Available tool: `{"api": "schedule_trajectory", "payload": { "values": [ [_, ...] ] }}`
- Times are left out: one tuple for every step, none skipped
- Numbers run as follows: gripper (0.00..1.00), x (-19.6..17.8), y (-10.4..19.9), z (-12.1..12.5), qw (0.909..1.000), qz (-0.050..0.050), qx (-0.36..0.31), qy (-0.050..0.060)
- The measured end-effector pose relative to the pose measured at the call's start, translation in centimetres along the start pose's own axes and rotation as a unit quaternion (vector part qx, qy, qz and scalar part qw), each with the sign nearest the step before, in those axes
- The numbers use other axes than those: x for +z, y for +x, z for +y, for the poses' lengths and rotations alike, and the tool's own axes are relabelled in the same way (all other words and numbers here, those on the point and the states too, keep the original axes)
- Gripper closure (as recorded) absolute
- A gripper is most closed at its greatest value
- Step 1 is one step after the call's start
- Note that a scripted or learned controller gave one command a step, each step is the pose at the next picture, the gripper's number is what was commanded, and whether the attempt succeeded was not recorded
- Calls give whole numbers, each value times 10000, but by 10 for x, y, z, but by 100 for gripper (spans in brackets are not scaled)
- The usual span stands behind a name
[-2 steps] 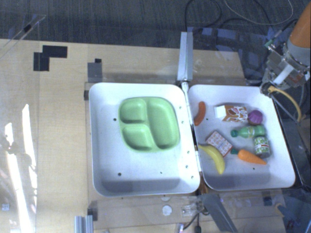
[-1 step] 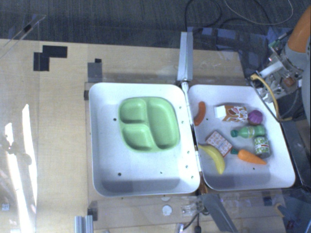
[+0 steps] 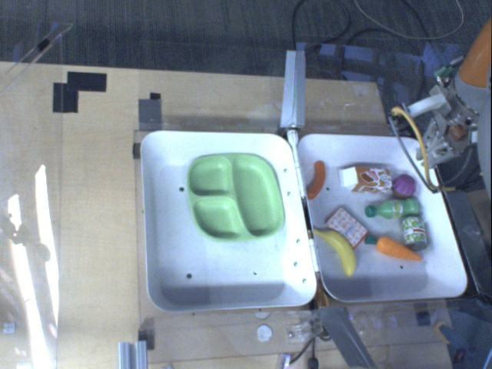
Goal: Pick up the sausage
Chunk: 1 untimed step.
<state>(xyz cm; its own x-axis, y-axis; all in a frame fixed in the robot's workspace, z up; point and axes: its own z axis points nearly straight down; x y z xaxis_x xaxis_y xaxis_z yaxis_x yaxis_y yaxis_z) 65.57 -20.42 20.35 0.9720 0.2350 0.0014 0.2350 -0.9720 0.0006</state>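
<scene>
Banana [image 3: 340, 247] nearest; sausage [image 3: 316, 179] upright along right bin's left wall, long axis near-vertical; gripper [image 3: 440, 138] state unclear

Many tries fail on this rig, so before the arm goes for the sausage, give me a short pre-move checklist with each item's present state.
1. Sausage in view, in the right bin near its left wall: ok.
2. Top of sausage uncovered, nothing lying on it: ok.
3. Room beside it: the carton and banana lie apart from it: ok; the bin wall is close on its left: not ok.
4. Gripper above the sausage: not ok, it is at the bin's far right edge.
5. Fingers ready: cannot tell.
6. Green tray in the left bin, out of the path: ok.
</scene>
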Motion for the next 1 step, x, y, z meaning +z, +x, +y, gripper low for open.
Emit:
{"api": "schedule_trajectory", "payload": {
  "values": [
    [100,22,4,0,9999,3,134,-2]
  ]
}}
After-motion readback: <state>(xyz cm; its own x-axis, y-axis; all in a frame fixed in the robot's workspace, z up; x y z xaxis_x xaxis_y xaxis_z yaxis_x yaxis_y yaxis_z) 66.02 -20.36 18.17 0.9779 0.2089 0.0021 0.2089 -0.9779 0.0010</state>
